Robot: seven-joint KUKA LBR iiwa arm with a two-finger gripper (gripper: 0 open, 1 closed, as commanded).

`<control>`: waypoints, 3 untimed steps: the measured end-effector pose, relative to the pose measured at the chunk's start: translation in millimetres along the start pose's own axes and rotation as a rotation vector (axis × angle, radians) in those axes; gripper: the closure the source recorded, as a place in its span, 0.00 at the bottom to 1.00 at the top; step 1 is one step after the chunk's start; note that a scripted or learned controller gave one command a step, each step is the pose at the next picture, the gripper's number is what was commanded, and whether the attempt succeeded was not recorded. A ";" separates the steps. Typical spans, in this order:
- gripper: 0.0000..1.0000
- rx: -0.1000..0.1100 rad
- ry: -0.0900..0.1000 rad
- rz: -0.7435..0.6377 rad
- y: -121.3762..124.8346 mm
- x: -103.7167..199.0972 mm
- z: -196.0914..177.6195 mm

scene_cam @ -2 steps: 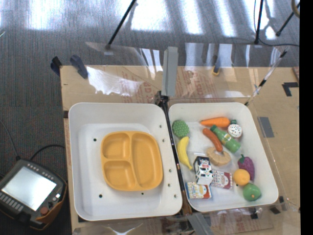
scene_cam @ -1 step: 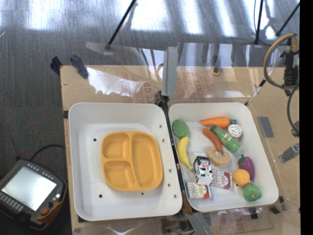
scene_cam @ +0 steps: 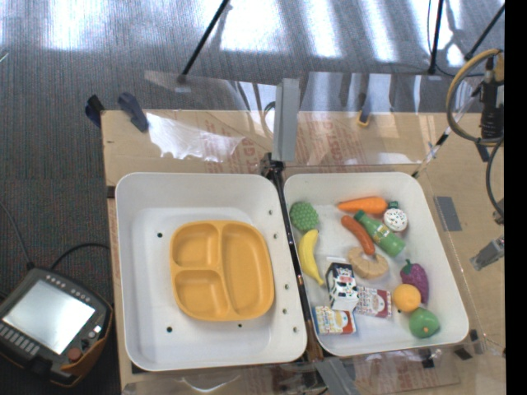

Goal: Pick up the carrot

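The carrot (scene_cam: 362, 205) is orange with a small green top at its right end. It lies flat near the far wall of the right bin (scene_cam: 436, 220), pointing left-right. Just in front of it lie a reddish-orange sausage-shaped toy (scene_cam: 358, 234) and a green bottle (scene_cam: 382, 234). A white speckled ball (scene_cam: 396, 219) rests close to the carrot's green end. Nothing covers the carrot.
The right bin also holds a green bumpy ball (scene_cam: 304, 216), banana (scene_cam: 310, 256), milk carton (scene_cam: 340, 285), purple eggplant (scene_cam: 415, 280), orange (scene_cam: 406, 298), green pear (scene_cam: 424, 322) and small boxes (scene_cam: 336, 320). A yellow divided plate (scene_cam: 222, 270) sits in the left bin (scene_cam: 136, 220). Cables hang at the far right (scene_cam: 486, 97).
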State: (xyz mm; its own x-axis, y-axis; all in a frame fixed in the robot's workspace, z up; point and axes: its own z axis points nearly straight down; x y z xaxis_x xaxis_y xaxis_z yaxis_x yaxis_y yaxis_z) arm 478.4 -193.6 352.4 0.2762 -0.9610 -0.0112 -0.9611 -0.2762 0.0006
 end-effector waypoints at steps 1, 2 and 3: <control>1.00 -0.001 -0.006 0.004 -1.6 -1.4 -7.9; 1.00 -0.001 -0.012 0.010 -2.9 -2.2 -16.1; 1.00 -0.004 0.002 -0.563 -4.8 -20.8 36.1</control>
